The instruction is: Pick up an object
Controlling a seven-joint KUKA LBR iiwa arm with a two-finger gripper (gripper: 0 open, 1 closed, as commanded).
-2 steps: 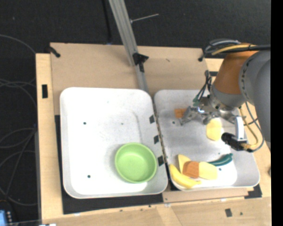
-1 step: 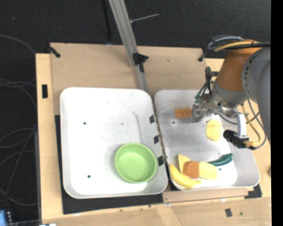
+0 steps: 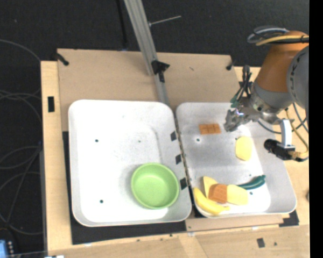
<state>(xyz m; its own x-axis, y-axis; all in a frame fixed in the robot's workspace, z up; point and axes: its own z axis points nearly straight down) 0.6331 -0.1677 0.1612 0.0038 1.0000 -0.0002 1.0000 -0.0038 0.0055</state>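
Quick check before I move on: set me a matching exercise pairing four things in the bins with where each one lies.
Things:
1. green bowl
2. waffle piece
3. yellow block
4. teal tool

Places:
A. right bin, far side, left of the gripper
B. left bin, near right corner
C. right bin, near side, by the food pile
D. right bin, middle, toward its right wall

Pairs: 1-B, 2-A, 3-D, 4-C

The arm [image 3: 277,71] was grey with a broad orange band above its wrist. A silvery metal wrist section sat below the band, thin dark cables ran alongside it, and a small dark gripper [image 3: 232,120] ended it.
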